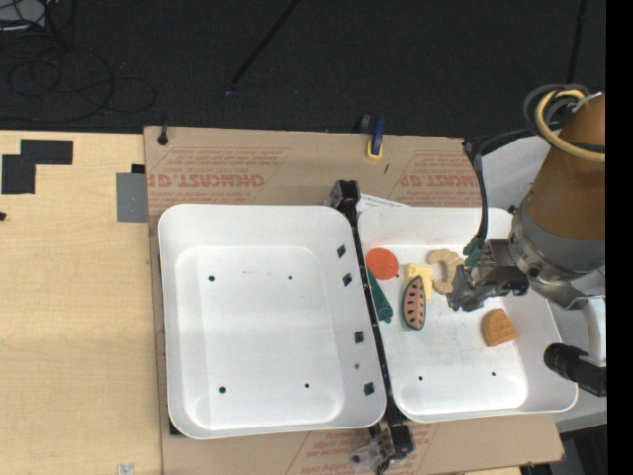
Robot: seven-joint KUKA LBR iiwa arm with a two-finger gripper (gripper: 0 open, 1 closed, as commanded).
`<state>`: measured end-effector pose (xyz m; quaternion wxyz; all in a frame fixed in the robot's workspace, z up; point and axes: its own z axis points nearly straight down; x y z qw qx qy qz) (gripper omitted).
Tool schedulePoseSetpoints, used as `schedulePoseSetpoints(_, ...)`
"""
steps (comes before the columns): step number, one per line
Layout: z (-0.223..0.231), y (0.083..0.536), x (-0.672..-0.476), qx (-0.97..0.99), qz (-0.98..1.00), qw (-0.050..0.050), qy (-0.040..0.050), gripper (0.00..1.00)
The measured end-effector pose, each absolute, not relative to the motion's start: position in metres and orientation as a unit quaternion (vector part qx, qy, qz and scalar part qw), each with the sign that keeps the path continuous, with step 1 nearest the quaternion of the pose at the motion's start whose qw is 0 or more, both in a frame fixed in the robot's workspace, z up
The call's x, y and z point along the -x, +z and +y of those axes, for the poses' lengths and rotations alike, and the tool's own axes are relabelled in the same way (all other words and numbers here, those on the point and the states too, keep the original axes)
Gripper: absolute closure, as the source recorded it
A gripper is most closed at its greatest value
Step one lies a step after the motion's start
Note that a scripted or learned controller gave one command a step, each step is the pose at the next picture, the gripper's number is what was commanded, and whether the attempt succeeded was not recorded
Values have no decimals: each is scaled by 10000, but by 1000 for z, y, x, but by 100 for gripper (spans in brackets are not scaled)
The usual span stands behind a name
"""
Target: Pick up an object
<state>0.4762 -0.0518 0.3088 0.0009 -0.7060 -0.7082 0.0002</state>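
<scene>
Surface (pixel 69 295): pale wood-grain bench top, overlaid with a brown printed cardboard sheet (pixel 257 166) on which both bins are set.

Left shallow white plastic bin (pixel 183 265): rounded corners, small dark holes seen in its floor.

Right shallow white plastic bin (pixel 465 389): placed touching the left bin along a black divider strip (pixel 363 295); all loose items are contained here.

Grey arm with orange band (pixel 574 186): entered from the right, positioned over the right bin's upper right part.

Hand (pixel 473 287): dark two-finger assembly, lowered close to the bin floor just beside the cream item; whether it is wide or narrow cannot be told.

Oval brown-and-yellow patterned object (pixel 415 302): laid lengthwise near the bin's middle left, left of the hand.

Dark green elongated object (pixel 380 300): laid along the divider, just below the red disc.

Tan-orange blocky object (pixel 499 328): located below right of the hand, apart from it.

Cream curved object (pixel 442 263): partly hidden at the hand's left edge; contact cannot be told.

Flat round red-orange disc (pixel 382 262): placed near the divider.
</scene>
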Motion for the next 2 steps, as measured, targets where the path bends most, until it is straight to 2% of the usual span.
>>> schedulePoseSetpoints(1,-31,216,-473,7068,-7074,58,44,100)
schedulePoseSetpoints(2,10,343,-491,7048,-7094,-31,-46,100)
